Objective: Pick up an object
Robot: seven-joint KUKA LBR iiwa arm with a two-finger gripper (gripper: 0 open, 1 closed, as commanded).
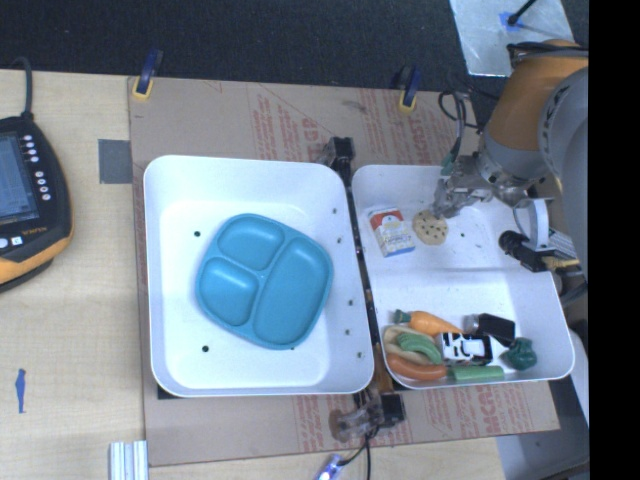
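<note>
My gripper (449,197) hangs over the back of the right bin (500,278), reaching in from the right. Just below and to its left lies a round speckled cookie (431,228), very close to the gripper tip; whether they touch is unclear. A small red and white packet (392,231) lies left of the cookie. At the bin's front sits a pile of toys: an orange carrot (433,321), a bun-like piece (414,354), a black and white item (468,346) and green pieces (520,353).
The left bin (170,358) holds a blue divided plate (265,280). A teach pendant (25,198) lies on the bench at far left. Clamps (147,73) hold the cardboard at the back edge. A black arm fitting (527,251) juts over the right bin's right side.
</note>
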